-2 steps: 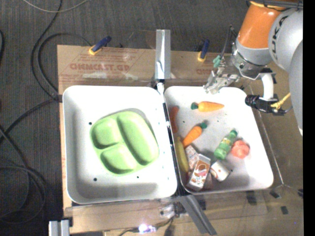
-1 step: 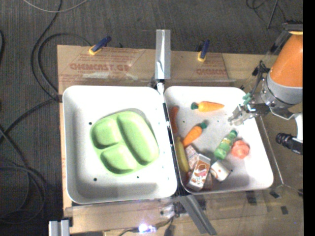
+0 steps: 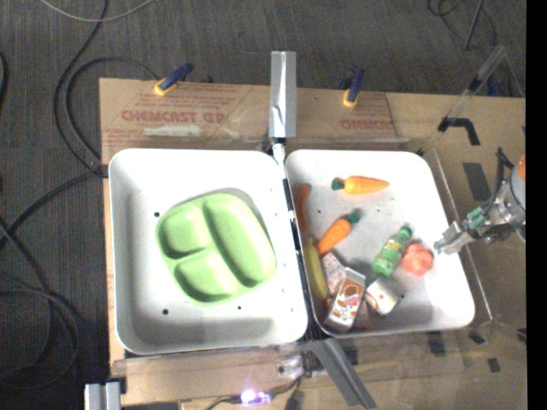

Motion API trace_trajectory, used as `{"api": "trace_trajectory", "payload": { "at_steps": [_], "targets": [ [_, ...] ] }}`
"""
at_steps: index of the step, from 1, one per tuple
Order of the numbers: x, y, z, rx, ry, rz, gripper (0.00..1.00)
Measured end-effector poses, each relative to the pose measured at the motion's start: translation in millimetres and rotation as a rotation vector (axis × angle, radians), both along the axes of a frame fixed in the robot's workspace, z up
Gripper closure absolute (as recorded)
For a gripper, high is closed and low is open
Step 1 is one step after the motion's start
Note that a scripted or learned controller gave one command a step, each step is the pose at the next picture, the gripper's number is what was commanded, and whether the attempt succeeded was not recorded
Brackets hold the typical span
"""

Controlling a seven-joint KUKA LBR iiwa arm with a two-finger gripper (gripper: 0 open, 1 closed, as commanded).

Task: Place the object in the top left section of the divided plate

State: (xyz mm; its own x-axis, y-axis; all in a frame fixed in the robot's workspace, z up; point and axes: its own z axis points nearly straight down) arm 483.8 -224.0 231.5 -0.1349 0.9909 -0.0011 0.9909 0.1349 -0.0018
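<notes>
**A:** Start with the big pieces. Where does everything sit?

**B:** Two white bins side by side. The left bin [image 3: 128, 254] carries the green divided plate [image 3: 217, 246], turned at a slant, so its sections run diagonally. The top left section [image 3: 182, 229] is bare. The right bin [image 3: 444, 310] holds all the loose pieces.

**A:** And the arm?

**B:** It comes in from the right. The gripper [image 3: 444, 244] hangs over the right bin's right edge, its tip pointing left and slightly down. It looks narrow at the tip, but whether the fingers are parted or closed I cannot tell, and nothing shows between them.

**A:** So which piece is it after?

**B:** My judgement: the nearest one. The round pinkish-red toy [image 3: 417, 259] lies just beside the tip, to its left and a little lower. Touching that toy on its far side is a green bottle [image 3: 391, 251], long axis tilted from lower left to upper right.

**A:** The rest?

**B:** Farther left. One carrot [image 3: 366, 184] lies level near the bin's top; another carrot [image 3: 336, 231] slants toward the centre divider; a banana [image 3: 317, 273] and small cartons [image 3: 346, 295] crowd the lower left corner.

**A:** What does the move hinge on?

**B:** Direction. The pick is a short reach leftward; the plate lies well apart, across the divider, so the carry runs left across the whole right bin.
</notes>
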Motion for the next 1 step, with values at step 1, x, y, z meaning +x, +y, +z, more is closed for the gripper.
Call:
{"api": "trace_trajectory", "payload": {
  "at_steps": [1],
  "targets": [
    [1.7, 1.8, 23.1, 0.002, -0.003, -0.062, 1.00]
  ]
}}
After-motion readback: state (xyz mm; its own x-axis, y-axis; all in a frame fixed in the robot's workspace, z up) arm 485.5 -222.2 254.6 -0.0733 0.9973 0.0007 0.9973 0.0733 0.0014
